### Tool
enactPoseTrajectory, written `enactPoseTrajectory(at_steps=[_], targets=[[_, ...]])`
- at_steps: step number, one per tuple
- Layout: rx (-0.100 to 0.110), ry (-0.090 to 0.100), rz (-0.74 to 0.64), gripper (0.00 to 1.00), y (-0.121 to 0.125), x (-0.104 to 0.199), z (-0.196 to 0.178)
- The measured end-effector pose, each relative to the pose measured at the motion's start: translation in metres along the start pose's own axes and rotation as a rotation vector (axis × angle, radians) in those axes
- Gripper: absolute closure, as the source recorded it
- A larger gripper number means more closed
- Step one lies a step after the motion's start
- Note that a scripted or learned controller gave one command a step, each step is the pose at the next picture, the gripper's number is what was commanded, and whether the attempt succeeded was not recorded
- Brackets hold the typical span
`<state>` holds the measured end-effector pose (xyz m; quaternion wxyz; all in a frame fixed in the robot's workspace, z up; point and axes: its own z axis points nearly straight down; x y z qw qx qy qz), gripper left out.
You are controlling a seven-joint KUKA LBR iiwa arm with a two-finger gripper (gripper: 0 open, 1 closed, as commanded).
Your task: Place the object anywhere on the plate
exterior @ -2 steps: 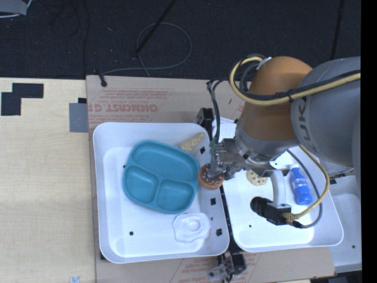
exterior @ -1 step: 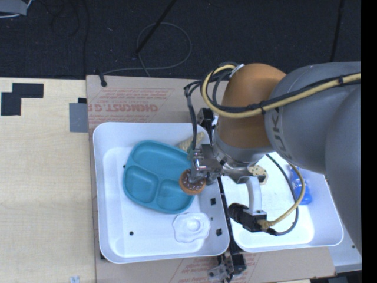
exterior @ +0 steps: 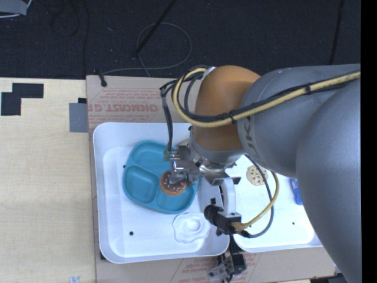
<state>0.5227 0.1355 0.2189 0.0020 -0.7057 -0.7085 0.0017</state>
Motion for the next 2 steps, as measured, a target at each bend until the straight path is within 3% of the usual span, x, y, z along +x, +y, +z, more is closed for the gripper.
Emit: enactPoseTrajectory(at_steps=[1,2], targets=[[-0.002,-0.001,0.002,1.00,0.0069,0.0195,-0.0154],[-0.001,-0.002,0.003,0.00,0.0063,0.0190,-0.0146]])
